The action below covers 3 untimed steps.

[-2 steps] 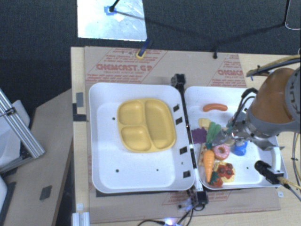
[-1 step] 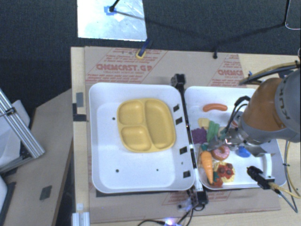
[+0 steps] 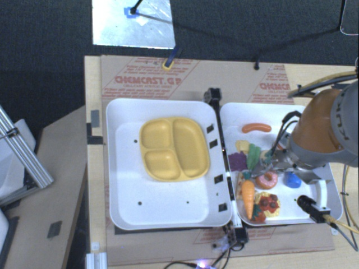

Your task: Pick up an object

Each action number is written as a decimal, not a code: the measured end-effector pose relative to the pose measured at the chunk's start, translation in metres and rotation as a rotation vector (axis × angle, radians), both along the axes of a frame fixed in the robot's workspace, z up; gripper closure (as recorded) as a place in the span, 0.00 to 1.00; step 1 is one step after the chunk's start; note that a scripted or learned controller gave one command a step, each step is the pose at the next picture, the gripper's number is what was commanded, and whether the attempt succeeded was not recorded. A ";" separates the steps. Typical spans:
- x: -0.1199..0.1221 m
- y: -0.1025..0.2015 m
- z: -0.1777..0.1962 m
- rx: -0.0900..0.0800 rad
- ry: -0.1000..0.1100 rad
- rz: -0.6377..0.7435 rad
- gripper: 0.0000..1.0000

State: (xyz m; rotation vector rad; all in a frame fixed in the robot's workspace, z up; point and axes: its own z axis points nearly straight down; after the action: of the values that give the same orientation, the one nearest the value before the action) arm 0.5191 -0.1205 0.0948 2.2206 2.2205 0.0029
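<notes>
Red-and-yellow toy food piece (image 3: 267,204), near corner of the right bin (image 3: 282,112), close to the front wall. Toy carrot (image 3: 247,192), orange, just left of that piece, lying lengthwise along the bin's left wall with its green top toward the front. Toy doughnut (image 3: 266,180), pink-glazed, just behind the red-and-yellow piece and right of the carrot's tip. Blue toy piece (image 3: 292,179), small, right of the doughnut, apart from it. Gripper (image 3: 269,165), low over the middle of the right bin, directly behind the doughnut and beside the green piece; whether it is wide or narrow cannot be told from this angle, and nothing is seen held in it. Purple toy grapes (image 3: 237,161), against the left wall, left of the gripper. Green toy piece (image 3: 254,154), between the grapes and the gripper. Yellow toy piece (image 3: 242,146), small, just behind the grapes. Toy sausage (image 3: 257,128), orange-red, lying crosswise toward the far end of the bin, well apart from the cluster. Arm (image 3: 322,129), orange band and grey casing, entering from the right across the bin's far right part. Left bin (image 3: 120,150), white, holds one yellow divided plate (image 3: 173,148) with three compartments, set near its centre. Cardboard sheet (image 3: 150,78), red lettering, under both bins. Silvery panel (image 3: 134,15), farthest, on the dark floor beyond the bench.
</notes>
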 end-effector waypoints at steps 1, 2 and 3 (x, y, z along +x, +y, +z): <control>0.003 -0.004 0.064 -0.002 -0.004 0.003 1.00; 0.012 0.001 0.123 -0.002 -0.006 0.005 1.00; 0.013 0.002 0.130 -0.001 -0.001 0.004 1.00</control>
State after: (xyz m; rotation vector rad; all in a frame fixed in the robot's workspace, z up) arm 0.5322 -0.1190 0.2247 2.2147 2.2242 0.0028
